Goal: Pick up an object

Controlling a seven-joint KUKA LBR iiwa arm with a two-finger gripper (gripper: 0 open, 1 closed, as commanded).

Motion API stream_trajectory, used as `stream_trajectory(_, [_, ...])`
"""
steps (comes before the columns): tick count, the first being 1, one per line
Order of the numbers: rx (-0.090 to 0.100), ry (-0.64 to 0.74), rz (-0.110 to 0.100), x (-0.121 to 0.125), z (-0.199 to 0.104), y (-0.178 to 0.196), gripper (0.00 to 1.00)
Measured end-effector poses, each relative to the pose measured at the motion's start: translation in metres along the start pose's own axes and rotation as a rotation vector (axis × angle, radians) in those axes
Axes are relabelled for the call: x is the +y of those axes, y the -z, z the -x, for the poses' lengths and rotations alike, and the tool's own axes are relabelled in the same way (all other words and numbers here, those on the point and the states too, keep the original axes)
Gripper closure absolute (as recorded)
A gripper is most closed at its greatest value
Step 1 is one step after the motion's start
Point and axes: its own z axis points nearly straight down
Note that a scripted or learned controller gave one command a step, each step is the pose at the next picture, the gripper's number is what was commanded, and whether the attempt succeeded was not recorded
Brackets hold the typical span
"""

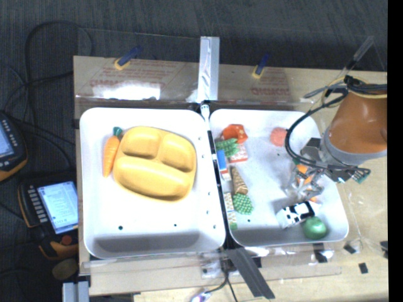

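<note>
A small black-and-white toy cow (pixel 296 214) lies in the right bin (pixel 264 234) beside a green ball (pixel 315 228), near packets and a red item. The left bin (pixel 94 231) holds a yellow tray (pixel 155 162) and a carrot (pixel 111 153). The tool (pixel 303 182) hangs just above the cow; its opening cannot be told.

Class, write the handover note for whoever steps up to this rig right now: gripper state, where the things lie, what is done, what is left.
Gripper: low in the right bin, above the black-and-white toy; nothing visibly between its fingers.
Right bin: green ball in the near right corner beside that toy, red toy and orange-pink piece at the far side, packets along the left wall.
Left bin: yellow sectioned tray with a carrot beside it.
Done: the arm has reached in over the bin.
Left: grasp one thing and lift it.
</note>
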Motion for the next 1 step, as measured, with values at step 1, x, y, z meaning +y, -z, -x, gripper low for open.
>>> stream_trajectory(1, [-0.001,0.0,0.0,0.0002,-0.0003,-0.0014,0.0])
